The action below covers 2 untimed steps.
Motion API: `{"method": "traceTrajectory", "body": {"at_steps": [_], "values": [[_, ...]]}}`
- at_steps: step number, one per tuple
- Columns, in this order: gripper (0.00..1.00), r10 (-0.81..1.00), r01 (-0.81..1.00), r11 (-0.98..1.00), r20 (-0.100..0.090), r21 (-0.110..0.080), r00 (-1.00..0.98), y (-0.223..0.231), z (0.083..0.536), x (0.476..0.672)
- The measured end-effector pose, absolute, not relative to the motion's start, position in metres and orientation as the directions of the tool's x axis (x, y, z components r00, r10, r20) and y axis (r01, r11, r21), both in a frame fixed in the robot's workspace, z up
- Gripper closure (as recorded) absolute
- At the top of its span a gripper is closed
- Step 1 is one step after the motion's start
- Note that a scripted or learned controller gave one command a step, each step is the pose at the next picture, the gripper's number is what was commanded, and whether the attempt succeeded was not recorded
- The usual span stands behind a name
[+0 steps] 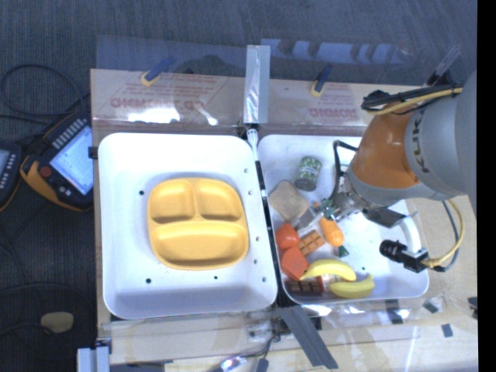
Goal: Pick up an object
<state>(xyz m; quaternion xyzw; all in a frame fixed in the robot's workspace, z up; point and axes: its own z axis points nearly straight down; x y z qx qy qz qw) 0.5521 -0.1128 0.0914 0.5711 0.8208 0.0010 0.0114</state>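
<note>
In the right-hand bin (418, 281), the arm (422, 142) has its wrist low over a heap of toy food, and the gripper (329, 208) hangs right above a small carrot (332, 232) with its orange body pointing down toward the near wall. From where I stand the wrist covers the working end, so I cannot tell how the pincer is set or whether anything is caught in it. The carrot looks like the likely target, since it lies just under the tool and slightly apart from its neighbours. The rest is crowded against the left wall: a tan, bread-like piece (287, 199), a red tomato (287, 236), a waffle-like square (311, 243), an orange-red block (294, 263), and two bananas (341, 278) along the near edge. A small green can (308, 172) lies alone farther back. I would guess that crowding is why the tool comes in from the open side. The left bin (124, 285) holds a yellow divided plate (198, 222), well apart from all this.
</note>
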Motion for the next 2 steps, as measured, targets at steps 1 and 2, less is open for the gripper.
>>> {"method": "traceTrajectory", "body": {"at_steps": [1, 2], "values": [[1.00, 0.938, 0.937, 0.348, -0.014, 0.017, -0.348, -0.111, 0.102, 0.553], [1.00, 0.990, 0.990, 0.141, -0.001, -0.002, -0.141, -0.058, 0.183, 0.590]]}}
